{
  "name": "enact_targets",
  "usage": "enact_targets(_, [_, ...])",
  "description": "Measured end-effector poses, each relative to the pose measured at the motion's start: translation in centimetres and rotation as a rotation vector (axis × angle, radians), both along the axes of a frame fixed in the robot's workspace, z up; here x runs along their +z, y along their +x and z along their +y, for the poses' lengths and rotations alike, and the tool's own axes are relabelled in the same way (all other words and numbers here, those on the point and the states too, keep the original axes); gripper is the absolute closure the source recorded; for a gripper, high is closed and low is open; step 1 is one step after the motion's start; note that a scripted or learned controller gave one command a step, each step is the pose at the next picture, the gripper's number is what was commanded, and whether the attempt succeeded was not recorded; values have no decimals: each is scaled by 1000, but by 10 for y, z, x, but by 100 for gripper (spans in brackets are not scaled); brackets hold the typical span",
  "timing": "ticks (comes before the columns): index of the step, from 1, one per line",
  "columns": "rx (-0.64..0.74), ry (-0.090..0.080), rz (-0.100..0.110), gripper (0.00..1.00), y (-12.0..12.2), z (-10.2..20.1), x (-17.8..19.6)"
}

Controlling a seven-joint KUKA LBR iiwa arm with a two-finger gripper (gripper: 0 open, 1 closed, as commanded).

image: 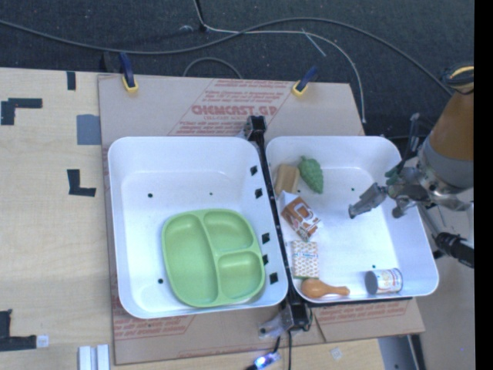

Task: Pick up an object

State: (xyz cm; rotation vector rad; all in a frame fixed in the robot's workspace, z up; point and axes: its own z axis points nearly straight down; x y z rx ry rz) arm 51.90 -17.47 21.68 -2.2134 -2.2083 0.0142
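My end effector (371,200) hangs over the right side of the right bin (408,264), fingers pointing left toward the middle of that bin — whether they're open or shut, I cannot tell from this angle, and I see nothing between them. My wrist and the orange band of my arm (454,133) sit above the bin's right rim. Objects nearest me: a small can (384,281) lying on its side in the bin's lower right corner, well apart from the end effector. Left of it along the bottom wall, an orange-tan gourd-shaped toy (324,289). Above that, by the divider wall, a patterned packet (305,260), then a brown-and-white snack packet (300,218), tilted. Toward the top of the bin, a tan block (286,178) leans by the left wall, with a green leafy toy (311,173) just beside it on the right. All are left of the end effector, none touching it. Left bin (135,206) — holds a green divided plate (214,257), three compartments, lying flat in the lower right part. Both bins rest on a cardboard sheet (223,102) clamped to the tabletop (46,230); cables (231,31) run across the dark floor behind.
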Motion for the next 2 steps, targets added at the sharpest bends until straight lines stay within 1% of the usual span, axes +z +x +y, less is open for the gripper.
enact_targets(1, [4, -2, -11, 0, 3, 1, 6])
enact_targets(2, [3, -2, -7, 0, 6, 5, -59])
